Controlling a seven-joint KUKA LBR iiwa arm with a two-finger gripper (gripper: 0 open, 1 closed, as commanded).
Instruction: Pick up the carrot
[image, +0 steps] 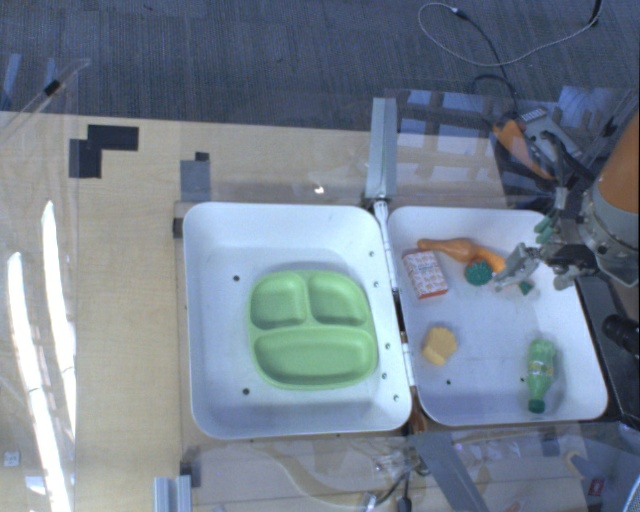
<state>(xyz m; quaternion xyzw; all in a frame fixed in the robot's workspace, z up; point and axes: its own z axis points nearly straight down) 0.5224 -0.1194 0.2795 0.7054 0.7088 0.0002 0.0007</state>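
Camera view: carrot (462, 251) in the right bin (585, 330), upper middle.
The gripper (522, 268) hangs just right of its green-topped end (fingers spread apart, nothing between them), apart from it.

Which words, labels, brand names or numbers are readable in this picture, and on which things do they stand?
None can be read.
Red and white box: it has a printed pattern, too blurred to read.
Green bottle: any label is too small to tell.
Carrot, yellow block and green tray: no text seen.
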